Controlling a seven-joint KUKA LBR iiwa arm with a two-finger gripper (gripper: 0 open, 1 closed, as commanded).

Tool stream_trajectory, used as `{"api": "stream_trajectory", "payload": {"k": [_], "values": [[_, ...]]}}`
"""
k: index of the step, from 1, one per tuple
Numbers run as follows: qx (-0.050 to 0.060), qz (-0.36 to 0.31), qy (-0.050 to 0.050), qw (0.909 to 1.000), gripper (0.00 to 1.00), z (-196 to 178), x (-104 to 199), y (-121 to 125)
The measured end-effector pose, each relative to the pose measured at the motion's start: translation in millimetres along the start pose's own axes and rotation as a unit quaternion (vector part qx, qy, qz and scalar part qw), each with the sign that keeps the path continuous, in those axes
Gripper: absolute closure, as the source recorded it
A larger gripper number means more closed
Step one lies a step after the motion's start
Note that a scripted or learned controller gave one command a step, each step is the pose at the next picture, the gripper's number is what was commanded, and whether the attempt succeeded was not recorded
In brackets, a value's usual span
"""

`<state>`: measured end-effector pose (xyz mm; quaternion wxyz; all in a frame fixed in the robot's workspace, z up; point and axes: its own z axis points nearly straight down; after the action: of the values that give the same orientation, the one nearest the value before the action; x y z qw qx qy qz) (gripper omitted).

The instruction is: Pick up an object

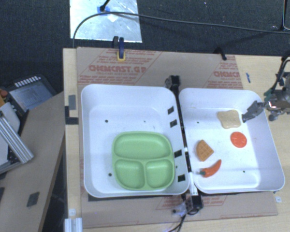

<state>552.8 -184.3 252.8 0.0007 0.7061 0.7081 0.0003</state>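
Note:
The right bin [261, 175] holds a beige bread slice [228, 119], a red round slice [238, 139], an orange waffle piece [204, 150] and a red chili pepper [211, 168]. My gripper [262, 113] hangs over the bin's right rim, just right of the bread slice and above the red slice. It is open and its fingers are spread with nothing between them. One dark finger [253, 111] points down-left toward the bread and stays apart from it.
The left bin [94, 129] carries a green divided plate [142, 159]. A black clip strip [179, 129] joins the two bins. A cable runs across the dark floor behind the bench. A laptop [26, 96] and metal rail [9, 137] sit far left.

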Motion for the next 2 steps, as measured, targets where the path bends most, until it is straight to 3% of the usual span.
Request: {"api": "stream_trajectory", "payload": {"k": [2], "values": [[0.002, 0.001, 0.001, 1.0, 0.0, 97, -3, -18]]}}
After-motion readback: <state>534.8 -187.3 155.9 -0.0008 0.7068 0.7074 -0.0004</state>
